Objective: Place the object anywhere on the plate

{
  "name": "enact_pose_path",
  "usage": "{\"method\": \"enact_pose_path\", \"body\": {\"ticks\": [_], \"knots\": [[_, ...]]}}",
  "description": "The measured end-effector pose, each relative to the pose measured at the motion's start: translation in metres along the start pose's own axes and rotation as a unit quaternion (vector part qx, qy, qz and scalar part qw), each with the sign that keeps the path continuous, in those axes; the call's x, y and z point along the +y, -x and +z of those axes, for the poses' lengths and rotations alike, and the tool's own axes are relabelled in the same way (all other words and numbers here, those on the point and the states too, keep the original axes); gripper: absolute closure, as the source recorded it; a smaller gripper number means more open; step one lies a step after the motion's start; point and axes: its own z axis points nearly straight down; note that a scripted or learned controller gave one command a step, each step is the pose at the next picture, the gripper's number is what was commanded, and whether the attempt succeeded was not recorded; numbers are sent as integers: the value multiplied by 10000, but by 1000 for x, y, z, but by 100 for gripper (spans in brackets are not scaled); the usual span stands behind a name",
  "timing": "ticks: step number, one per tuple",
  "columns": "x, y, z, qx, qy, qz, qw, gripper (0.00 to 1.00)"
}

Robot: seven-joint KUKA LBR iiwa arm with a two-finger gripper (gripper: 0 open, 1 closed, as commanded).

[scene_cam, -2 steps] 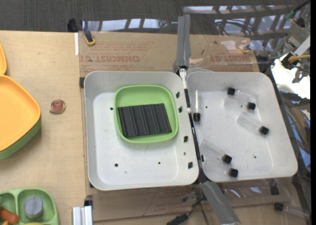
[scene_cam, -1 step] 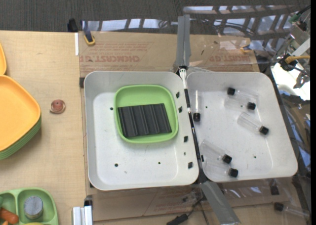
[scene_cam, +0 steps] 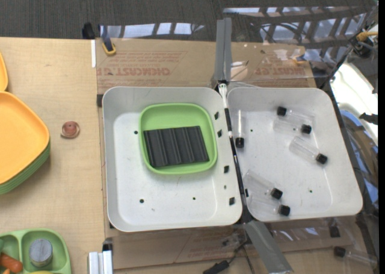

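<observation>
We cannot tell the gripper's state, nor whether it has hold of anything. For places, we go by the side from which the arm reaches in.

The right bin (scene_cam: 337, 197), a shallow white tray with rounded corners and a smooth, slightly glossy floor, lies on that near side. Scattered over it we see several small clear tubes (scene_cam: 299, 148), slim cylinders of transparent plastic that almost vanish against the white. Each is closed by a stubby black cap (scene_cam: 322, 159). They lie on their sides at different angles, apart from one another. One more capped tube (scene_cam: 239, 135) lies along the bin's far wall, beside the seam between the bins. We take these to be the objects of the task; all of them lie in this bin and not on the plate.

The left bin (scene_cam: 168, 209), of the same white moulded form, lies farther from the arm's side. In its upper half sits the plate (scene_cam: 175, 115), a matte lime-green rounded square with a raised rim. On the plate rests a dark grey ribbed slab (scene_cam: 178, 146), rectangular, with parallel grooves running along its short side.

Brown printed cardboard (scene_cam: 150, 69) lies under both bins. Farthest off, on the pale wooden bench (scene_cam: 60, 194), is a stack of smooth orange plates (scene_cam: 18, 140).
</observation>
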Motion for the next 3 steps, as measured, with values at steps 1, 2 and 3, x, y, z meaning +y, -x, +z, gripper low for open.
{"method": "enact_pose_path", "body": {"ticks": [1, 2, 3], "knots": [[2, -5, 5, -1, -2, 542, 9985, 0], [3, -7, -12, -2, -4, 915, 9958, 0], [1, -5, 4, -7, -6, 925, 9957, 0]]}}
